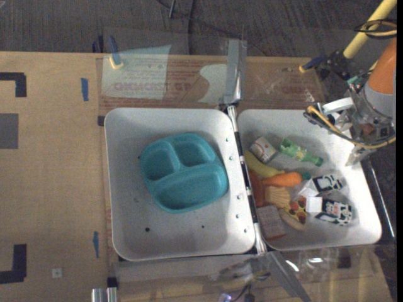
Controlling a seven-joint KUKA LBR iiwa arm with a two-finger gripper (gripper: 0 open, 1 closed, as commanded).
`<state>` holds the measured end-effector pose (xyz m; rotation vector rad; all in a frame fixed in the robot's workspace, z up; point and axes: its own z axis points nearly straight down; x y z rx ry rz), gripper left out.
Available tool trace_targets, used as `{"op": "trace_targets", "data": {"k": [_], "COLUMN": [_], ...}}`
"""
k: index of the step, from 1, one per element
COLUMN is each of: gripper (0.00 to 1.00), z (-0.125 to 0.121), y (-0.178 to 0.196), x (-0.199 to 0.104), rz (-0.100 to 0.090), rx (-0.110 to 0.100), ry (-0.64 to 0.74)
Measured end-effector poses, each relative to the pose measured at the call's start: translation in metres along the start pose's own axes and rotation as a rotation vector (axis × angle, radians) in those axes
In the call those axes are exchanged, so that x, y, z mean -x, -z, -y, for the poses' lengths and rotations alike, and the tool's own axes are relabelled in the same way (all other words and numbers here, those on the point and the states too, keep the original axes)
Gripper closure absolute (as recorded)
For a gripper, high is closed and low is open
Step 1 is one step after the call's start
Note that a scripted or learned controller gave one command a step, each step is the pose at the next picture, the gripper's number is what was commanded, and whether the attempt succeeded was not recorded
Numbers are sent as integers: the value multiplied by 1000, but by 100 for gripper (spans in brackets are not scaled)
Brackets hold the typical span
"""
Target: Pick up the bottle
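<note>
The green bottle lies on its side in the upper middle of the right bin, with its neck pointing right. My gripper hangs over the bin's upper right edge, to the right of the bottle and well apart from it. Nothing shows in the gripper. Cables and the wrist hide much of it.
Around the bottle lie a small can, a banana, a carrot, two cow-patterned cartons, a pizza slice and a brown box. The left bin holds a teal divided plate.
</note>
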<state>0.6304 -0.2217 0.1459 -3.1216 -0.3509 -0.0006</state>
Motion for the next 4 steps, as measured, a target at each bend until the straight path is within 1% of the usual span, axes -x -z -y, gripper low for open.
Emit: {"op": "trace_targets", "data": {"k": [1,2,3,4], "gripper": [0,0,100,0], "z": [8,30,30,30], "y": [-42,-58,-46,-47], "x": [-26,-30,-31,-31], "rz": [0,0,1,2], "rx": [1,-1,0,0], "ry": [-20,-19,-15,-15]}}
